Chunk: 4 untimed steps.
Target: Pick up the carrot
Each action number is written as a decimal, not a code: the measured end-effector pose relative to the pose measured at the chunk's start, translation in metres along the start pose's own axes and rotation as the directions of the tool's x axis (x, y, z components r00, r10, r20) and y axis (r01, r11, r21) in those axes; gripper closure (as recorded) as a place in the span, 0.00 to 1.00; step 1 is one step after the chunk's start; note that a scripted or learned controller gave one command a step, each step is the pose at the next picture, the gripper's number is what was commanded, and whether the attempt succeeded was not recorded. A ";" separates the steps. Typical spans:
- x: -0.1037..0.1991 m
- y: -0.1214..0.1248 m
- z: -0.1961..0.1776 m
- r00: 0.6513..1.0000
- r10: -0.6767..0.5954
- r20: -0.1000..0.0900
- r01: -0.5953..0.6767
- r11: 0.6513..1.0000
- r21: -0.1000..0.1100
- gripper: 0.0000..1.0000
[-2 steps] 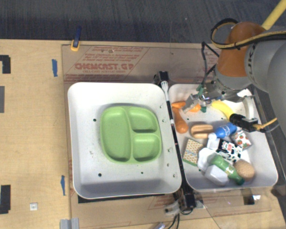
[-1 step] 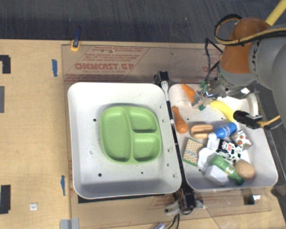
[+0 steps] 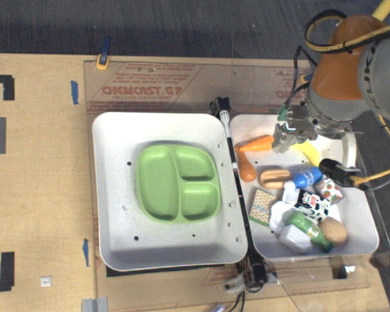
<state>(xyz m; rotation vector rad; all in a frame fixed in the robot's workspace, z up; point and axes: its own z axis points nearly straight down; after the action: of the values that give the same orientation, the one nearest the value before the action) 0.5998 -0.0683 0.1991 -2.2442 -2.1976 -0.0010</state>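
The carrot is an orange tapered piece lying near the back left of the right bin, its thin end pointing at the bin's left wall. My gripper hangs low over the same bin, right at the carrot's thick right end. From this angle the wrist body hides the contact between gripper and carrot. Whether the carrot is held does not show.
An orange oval piece lies just in front of the carrot. The right bin also holds a hot dog, a yellow piece, a blue item, a green bottle and several other toys. A green divided plate sits in the left bin.
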 end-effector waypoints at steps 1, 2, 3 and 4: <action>0.000 -0.001 0.001 1.000 0.000 0.000 0.000 1.000 0.003 0.00; -0.029 -0.012 0.071 0.997 0.074 0.001 -0.074 0.997 0.010 0.00; -0.053 0.015 0.106 0.980 0.197 0.000 -0.197 0.980 0.002 0.00; -0.051 0.018 0.095 0.981 0.195 -0.002 -0.195 0.981 -0.004 1.00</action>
<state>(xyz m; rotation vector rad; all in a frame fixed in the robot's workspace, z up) 0.6165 -0.1197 0.1046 -2.4496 -1.9687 -0.0070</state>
